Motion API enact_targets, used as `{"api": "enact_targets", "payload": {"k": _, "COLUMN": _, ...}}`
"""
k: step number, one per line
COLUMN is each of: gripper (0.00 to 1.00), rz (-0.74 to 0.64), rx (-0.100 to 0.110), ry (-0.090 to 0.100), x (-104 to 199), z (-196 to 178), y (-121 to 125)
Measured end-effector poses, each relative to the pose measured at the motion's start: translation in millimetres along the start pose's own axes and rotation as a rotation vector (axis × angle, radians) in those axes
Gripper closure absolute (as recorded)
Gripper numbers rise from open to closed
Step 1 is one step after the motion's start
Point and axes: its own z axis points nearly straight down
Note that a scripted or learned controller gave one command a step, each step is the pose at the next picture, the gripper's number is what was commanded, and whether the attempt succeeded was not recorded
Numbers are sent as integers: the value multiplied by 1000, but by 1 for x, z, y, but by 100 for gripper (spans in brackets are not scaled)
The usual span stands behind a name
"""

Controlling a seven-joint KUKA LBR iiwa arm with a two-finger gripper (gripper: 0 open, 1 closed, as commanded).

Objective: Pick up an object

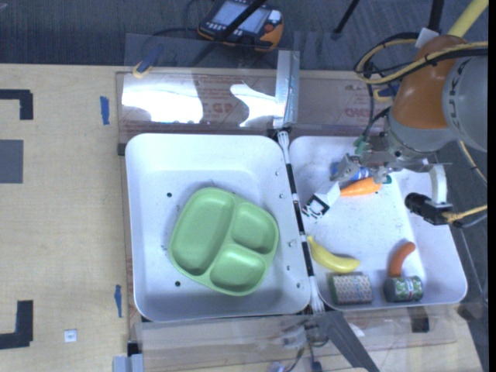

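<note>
Here the small orange carrot-shaped toy (361, 187) lies lengthwise left to right, green end rightward, under the two-finger gripper (364, 165); its grip state I cannot tell.

Reaching in from right; orange-banded wrist bent downward, claw (364, 173) low, pointing down; finger state unclear.

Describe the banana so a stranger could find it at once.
Look in the right bin, along its left wall near the front. The banana lies there, just above a speckled block. It is the only yellow, curved thing in that bin.
</note>
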Motion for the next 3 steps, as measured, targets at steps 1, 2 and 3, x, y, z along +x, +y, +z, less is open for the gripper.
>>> {"api": "enact_targets", "payload": {"k": 1, "gripper": 0, "rz": -50, "rx": -17, "ry": -6, "x": -53, "z": 43, "y": 8}}
{"api": "enact_targets", "payload": {"k": 2, "gripper": 0, "rz": -28, "rx": -1, "ry": 0, "x": -67, "z": 56, "y": -33}}
{"api": "enact_targets", "payload": {"k": 3, "gripper": 100, "rz": -26, "rx": -7, "ry": -1, "x": -68, "z": 45, "y": -32}}
